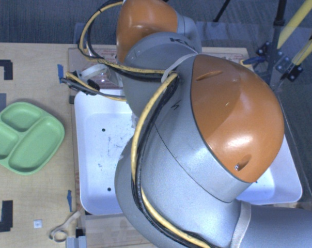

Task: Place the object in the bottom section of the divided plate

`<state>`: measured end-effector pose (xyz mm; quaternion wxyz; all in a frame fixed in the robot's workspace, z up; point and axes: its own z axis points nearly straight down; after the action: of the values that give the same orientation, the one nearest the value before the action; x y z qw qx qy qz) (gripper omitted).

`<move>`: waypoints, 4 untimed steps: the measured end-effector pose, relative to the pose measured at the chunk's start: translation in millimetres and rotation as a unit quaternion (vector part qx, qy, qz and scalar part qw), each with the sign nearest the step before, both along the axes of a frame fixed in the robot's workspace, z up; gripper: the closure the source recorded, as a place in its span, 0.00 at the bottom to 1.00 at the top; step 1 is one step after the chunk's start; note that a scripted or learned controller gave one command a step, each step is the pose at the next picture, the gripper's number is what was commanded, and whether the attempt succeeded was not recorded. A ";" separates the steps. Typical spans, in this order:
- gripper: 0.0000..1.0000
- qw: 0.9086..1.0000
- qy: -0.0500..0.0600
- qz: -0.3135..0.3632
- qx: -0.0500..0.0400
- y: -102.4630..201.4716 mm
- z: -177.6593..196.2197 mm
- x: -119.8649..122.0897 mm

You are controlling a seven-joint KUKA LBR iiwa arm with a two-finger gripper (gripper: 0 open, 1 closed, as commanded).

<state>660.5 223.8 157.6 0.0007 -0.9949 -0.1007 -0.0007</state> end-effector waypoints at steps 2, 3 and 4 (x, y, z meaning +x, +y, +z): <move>0.00 1.000 0.000 0.000 0.000 0.0 0.0 0.0; 0.00 1.000 0.000 0.000 0.000 0.0 0.0 0.0; 0.00 1.000 0.000 0.000 0.000 0.0 0.0 0.0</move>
<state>660.5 223.8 157.6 0.0006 -0.9949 -0.1007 -0.0006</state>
